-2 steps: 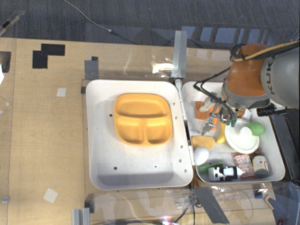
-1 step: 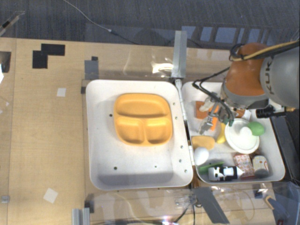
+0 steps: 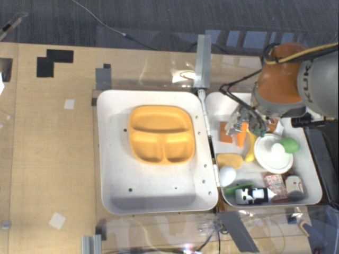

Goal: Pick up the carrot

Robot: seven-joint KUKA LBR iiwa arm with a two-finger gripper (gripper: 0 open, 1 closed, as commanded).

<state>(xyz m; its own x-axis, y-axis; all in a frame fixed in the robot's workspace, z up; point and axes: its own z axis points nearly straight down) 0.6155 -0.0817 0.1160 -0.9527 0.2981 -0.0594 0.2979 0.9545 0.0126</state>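
The pincer hangs low in the right bin, its state impossible to tell; nearest lie a dark bottle and white egg; farther, the carrot sits just under the pincer; a yellow tray fills the left bin.

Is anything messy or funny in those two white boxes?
A little. The right bin is crammed: a dark bottle lies on its side along the front, beside a white egg. The left bin holds just a yellow tray, sitting neatly. Nothing looks spilled or broken.
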